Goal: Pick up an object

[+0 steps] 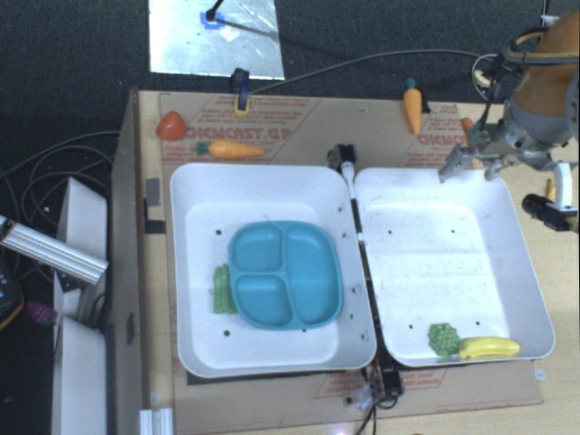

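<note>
My gripper (473, 167) hangs over the far right corner of the right bin (453, 243), its two dark fingers (451, 165) spread open with nothing between them. A green broccoli piece (443, 338) and a yellow banana (489, 346) lie together at the near edge of the right bin, far from the gripper. In the left bin (204, 207) sits a blue divided plate (285, 275) with a green vegetable (222, 290) along its left side.
On the bench behind the bins lie a red tomato (170, 126), an orange carrot (236, 149) and a second carrot (413, 109). A black clip (343, 157) sits where the bins meet. Cables run along the left.
</note>
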Controlling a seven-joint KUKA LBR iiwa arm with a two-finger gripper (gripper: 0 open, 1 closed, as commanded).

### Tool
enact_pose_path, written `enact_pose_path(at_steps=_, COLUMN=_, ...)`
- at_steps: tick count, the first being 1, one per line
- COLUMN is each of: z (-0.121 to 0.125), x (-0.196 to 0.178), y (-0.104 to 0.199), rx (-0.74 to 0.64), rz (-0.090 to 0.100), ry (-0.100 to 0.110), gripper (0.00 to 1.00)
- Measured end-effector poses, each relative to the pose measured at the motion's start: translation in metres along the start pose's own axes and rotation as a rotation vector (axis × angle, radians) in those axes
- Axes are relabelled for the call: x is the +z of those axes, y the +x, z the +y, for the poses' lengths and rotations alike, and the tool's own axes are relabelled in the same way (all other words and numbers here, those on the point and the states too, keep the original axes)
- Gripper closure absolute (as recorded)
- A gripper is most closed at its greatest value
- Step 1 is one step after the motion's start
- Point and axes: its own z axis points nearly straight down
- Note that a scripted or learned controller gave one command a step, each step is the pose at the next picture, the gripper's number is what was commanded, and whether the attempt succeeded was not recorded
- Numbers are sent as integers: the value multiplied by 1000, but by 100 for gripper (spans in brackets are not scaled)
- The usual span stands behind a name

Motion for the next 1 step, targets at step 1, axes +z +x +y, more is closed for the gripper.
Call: enact_pose_path(at_steps=1, z=-42, x=17, y=46, rx=23, rz=14, ry=35, gripper=0)
